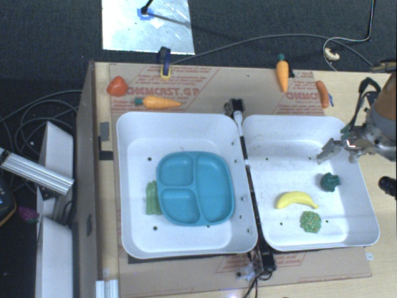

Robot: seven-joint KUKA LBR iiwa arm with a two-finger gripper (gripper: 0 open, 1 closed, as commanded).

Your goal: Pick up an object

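The right bin (291,135) holds a yellow banana (296,199), a dark green broccoli piece (329,181) and a light green bumpy piece (310,221), all towards its near right corner. My gripper (340,153) hangs over the bin's right side, just above and behind the broccoli, and is apart from it. Its fingers look spread open, and nothing shows between them. The left bin (136,135) holds a blue divided plate (195,187), with a pale green piece (152,198) at the plate's left edge.
Behind the bins, on the cardboard, lie an orange carrot (161,103), a red-orange piece (116,86), an upright carrot (282,74), a further orange piece (322,94) and a blue and yellow clamp (164,63). A black divider (243,160) runs between the bins.
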